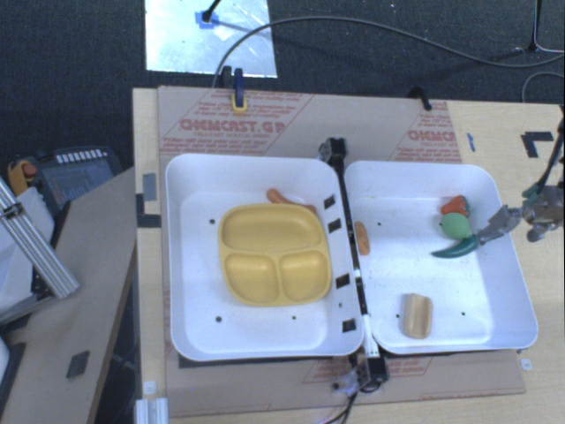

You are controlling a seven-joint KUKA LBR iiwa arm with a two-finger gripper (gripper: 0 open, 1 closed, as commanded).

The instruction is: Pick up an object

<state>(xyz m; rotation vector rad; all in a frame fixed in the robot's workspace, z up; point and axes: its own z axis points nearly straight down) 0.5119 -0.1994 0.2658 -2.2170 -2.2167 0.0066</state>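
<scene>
At the right bin's (508, 263) right wall, the gripper (491, 230) reaches in, its fingers close together around the end of a dark green pepper-like piece (455, 247) whose long axis slants down-left from them, beside a green ball (455, 226).

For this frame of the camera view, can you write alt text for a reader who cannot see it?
A gripper reaches in from the right beside a green toy vegetable in the right bin, which also holds a tan block and a small orange piece. The left bin holds a yellow divided plate.
</scene>
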